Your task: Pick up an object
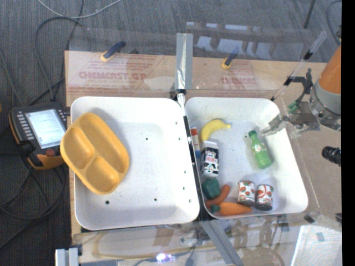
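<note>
White bins, camera view: the gripper [275,125] hangs at the right bin's [233,105] far right rim, holding nothing; whether its pincer stands wide or narrow I cannot tell. Candidate objects lie in that bin: a green bottle [259,150] nearest, a banana [214,128], a small carton [209,160], two cans [255,194] and carrots [226,203]. The left bin [150,204] bears a yellow divided tray [94,152].

Risks, as judged: a descent so near the wall may strike the rim; the rounded bottle may roll away; the crowded lower corner invites a double grasp.
</note>
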### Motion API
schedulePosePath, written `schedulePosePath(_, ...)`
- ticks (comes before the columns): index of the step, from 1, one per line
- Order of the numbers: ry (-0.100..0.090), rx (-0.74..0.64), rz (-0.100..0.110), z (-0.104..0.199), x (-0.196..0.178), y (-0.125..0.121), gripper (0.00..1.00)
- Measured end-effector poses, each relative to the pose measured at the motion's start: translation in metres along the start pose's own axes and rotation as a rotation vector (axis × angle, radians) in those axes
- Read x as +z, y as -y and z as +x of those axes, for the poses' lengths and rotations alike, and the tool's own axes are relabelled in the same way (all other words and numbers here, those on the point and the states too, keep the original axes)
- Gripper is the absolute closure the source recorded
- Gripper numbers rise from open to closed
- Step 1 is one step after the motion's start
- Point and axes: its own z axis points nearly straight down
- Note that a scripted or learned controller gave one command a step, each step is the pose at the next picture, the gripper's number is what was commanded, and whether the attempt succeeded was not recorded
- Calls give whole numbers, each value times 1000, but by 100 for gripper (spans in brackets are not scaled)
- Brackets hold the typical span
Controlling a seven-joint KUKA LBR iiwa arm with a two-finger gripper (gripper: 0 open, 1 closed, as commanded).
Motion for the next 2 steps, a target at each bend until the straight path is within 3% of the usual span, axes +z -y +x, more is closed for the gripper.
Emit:
schedulePosePath(1,-8,-70,2,6,114,-16,0)
schedulePosePath(2,-5,-71,2,6,106,-16,100)
